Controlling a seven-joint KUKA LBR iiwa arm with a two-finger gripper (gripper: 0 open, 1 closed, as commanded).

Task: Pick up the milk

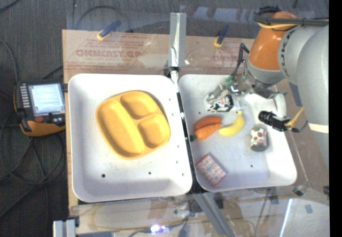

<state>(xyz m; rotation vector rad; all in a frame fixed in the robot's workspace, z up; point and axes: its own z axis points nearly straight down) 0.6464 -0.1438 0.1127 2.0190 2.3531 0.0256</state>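
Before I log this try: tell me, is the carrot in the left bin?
No, the carrot lies in the right bin, beside the banana.

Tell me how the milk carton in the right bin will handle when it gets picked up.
The milk carton, with its cow-spot print, lies at the gripper in the right bin. It looks small and boxy, so probably light and unlikely to roll. Its flat printed sides may be smooth and could slip. The carrot and banana sit close, so a nudge might shift them.
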